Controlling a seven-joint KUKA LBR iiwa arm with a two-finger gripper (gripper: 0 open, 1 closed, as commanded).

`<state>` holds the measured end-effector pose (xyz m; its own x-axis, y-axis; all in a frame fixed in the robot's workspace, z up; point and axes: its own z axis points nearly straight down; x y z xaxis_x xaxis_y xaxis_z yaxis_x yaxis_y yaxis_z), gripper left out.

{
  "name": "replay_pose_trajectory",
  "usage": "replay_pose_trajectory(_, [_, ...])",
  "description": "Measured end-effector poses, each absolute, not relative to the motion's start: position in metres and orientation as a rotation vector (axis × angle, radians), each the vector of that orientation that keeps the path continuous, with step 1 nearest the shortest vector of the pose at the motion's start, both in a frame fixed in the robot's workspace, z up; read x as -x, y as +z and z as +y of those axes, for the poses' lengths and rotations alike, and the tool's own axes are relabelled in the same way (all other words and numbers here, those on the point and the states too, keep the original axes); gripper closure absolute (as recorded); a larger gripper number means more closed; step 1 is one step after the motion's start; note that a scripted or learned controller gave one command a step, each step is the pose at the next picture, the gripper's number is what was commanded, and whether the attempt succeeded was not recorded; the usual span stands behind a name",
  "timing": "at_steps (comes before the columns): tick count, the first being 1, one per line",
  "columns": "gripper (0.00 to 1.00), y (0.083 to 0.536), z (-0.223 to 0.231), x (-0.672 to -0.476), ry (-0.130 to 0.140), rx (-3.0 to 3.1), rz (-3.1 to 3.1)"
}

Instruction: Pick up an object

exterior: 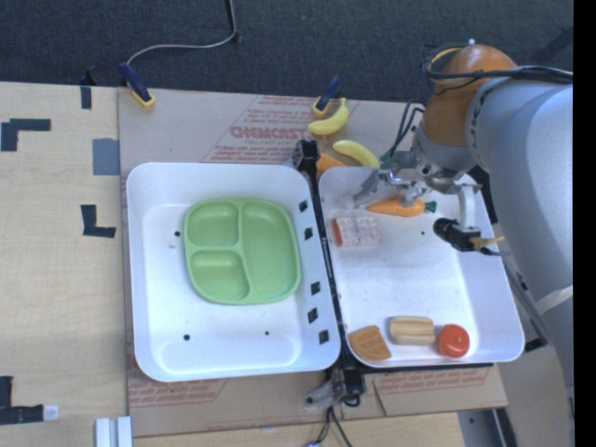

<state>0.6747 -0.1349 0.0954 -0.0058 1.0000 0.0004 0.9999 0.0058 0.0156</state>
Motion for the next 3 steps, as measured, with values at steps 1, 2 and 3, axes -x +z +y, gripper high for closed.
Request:
replay_pose_trajectory(1, [0.0,0.095,-0.135,-0.675,0.017,-2.207,2.22])
replay_pose_trajectory(2, [0.0,0.094,-0.117,-0.663,0.015,-2.205,2.212])
replay_pose_trajectory(3, [0.0,0.094,-0.139,-0.668,0.019,-2.206,2.216])
